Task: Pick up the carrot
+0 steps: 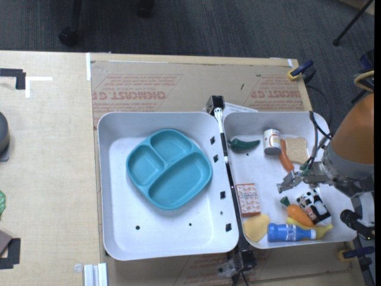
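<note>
The jaws (pixel 290 182) seem parted and empty; the carrot (pixel 299 215) lies just below them, pointing down-right toward the blue bottle (pixel 290 233).

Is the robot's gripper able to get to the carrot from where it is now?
Probably yes. The gripper hangs in the right bin, just above the carrot, with nothing lying on top of it. The blue bottle and a black-and-white item crowd it, so a clean grab may be tricky.
</note>
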`<state>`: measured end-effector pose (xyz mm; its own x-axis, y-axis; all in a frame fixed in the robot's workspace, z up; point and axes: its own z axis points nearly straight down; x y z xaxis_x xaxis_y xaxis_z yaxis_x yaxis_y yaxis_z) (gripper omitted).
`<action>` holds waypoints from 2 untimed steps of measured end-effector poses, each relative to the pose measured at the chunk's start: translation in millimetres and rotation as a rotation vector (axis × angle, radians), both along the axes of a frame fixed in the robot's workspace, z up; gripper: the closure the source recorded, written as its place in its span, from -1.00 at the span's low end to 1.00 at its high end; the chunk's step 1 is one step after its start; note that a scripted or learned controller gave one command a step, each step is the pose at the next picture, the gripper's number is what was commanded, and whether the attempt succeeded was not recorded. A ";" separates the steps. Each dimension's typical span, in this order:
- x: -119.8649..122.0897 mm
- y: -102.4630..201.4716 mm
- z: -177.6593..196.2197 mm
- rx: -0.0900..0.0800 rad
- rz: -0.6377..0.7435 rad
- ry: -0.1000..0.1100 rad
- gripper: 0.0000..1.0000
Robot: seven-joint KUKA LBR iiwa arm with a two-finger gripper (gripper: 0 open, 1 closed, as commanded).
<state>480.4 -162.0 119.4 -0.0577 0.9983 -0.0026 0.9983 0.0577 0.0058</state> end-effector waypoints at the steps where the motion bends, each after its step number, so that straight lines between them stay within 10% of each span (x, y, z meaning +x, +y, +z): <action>1: -2.2 2.3 -28.0 0.003 0.322 0.008 -1.00; 2: -0.2 25.2 -27.0 -0.003 0.910 0.003 -1.00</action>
<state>480.2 -136.8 92.5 -0.8236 0.5672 -0.0035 0.5672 0.8236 0.0022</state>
